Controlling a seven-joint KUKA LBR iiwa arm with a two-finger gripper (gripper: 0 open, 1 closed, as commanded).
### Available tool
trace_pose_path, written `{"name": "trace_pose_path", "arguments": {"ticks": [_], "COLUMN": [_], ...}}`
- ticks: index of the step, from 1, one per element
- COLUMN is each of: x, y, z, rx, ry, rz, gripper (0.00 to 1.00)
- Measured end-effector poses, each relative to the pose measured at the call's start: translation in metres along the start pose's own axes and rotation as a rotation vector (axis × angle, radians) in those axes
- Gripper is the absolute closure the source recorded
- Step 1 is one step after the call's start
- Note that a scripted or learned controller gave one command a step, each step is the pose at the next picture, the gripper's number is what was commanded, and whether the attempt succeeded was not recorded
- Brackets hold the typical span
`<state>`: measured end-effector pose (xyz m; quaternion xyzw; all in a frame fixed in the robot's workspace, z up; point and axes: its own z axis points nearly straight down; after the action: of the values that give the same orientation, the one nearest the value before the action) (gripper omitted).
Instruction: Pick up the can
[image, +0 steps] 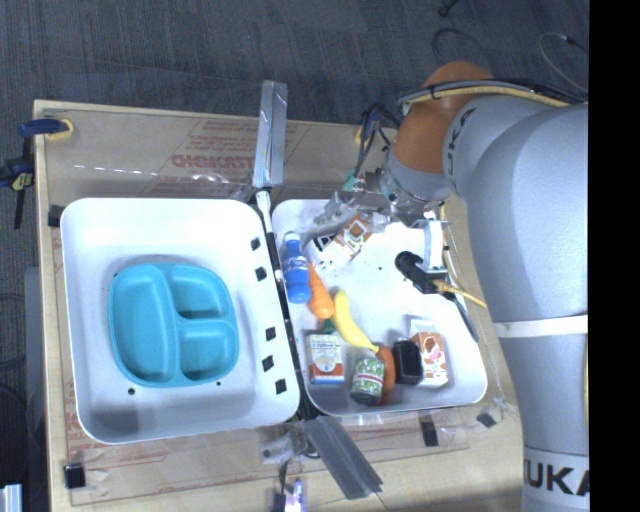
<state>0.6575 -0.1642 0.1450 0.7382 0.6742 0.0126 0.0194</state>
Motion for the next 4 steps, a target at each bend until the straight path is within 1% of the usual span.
{"name": "trace_pose_path", "arguments": {"ticks": [1,2,4], "x": [0.0052,0.0007,0.0008], "y": [-0.0025,0.0003,0.0008], "z": [0.0017,0.0025,0.0025], "rx": [-0.011,-0.013,-0.016], "ry": [-0.006,-0.005,-0.004], "rz": [0.043,0.074,0.135], "gripper": [0.00,0.00,0.00]}}
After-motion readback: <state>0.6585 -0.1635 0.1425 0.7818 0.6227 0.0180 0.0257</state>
